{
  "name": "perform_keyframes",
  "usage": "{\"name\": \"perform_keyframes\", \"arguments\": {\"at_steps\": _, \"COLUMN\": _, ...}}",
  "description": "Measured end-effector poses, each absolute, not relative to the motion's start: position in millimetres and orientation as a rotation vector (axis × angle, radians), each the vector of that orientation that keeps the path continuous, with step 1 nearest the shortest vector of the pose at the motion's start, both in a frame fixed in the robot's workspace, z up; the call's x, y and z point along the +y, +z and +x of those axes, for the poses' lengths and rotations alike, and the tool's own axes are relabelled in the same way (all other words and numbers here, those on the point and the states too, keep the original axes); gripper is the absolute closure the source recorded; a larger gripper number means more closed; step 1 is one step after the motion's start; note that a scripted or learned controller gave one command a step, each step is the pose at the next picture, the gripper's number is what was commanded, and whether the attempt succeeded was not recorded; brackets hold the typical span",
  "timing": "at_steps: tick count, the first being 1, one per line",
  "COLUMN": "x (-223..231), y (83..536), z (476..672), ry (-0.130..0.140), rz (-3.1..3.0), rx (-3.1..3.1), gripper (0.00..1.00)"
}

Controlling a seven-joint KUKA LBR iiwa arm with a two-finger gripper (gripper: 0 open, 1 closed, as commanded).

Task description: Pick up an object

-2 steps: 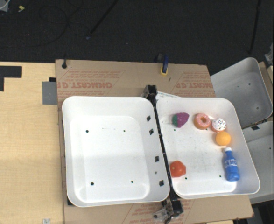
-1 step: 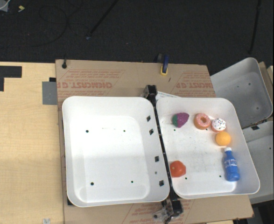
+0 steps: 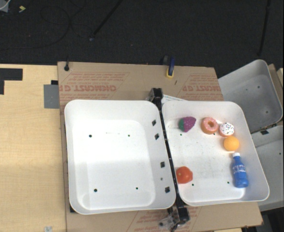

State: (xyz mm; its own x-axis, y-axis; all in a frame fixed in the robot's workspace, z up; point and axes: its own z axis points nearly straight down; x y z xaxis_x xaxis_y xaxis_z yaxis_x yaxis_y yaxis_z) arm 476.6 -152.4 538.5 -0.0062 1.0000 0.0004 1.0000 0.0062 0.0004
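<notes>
The right bin (image 3: 248, 129) holds several small objects. A purple and green fruit (image 3: 186, 124) lies near its upper left. A pink donut (image 3: 209, 125) sits beside a white sprinkled donut (image 3: 227, 129). An orange ball (image 3: 231, 143) rests just below them. A blue bottle (image 3: 239, 170) lies along the right wall. A red tomato (image 3: 184, 175) sits at the lower left, close to the divider.
The left bin (image 3: 79, 129) stands beside the right one on a cardboard sheet (image 3: 112, 83). Black clips (image 3: 156, 94) join the bins along the middle seam. A grey metal plate (image 3: 255, 88) lies at the right. A blue and yellow clamp (image 3: 170, 66) sits at the cardboard's back edge.
</notes>
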Motion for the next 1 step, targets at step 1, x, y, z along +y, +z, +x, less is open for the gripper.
{"name": "perform_keyframes", "arguments": {"at_steps": 1, "x": -216.0, "y": 536.5, "z": 512.3, "ry": 0.004, "rz": -2.224, "rx": -2.218, "gripper": 1.0}}
